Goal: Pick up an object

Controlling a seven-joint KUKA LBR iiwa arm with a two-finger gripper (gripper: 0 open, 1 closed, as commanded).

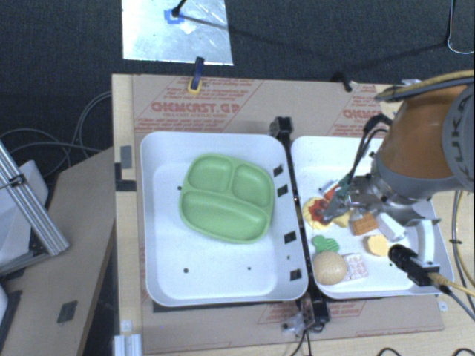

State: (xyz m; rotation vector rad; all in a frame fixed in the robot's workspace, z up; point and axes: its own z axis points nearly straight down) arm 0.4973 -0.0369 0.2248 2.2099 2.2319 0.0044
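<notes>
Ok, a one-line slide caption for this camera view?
Gripper low over small items in the right bin; green divided plate in the left bin.

A single fixed camera is looking down at a slant from above the surface (pixel 223 102), far enough back that it is taking in both white bins side by side: the left bin (pixel 159 273) sitting near the middle of the frame, the right bin (pixel 319 154) toward the right. The arm (pixel 423 147) is reaching in from the right edge, and dark floor is showing along the top.
</notes>
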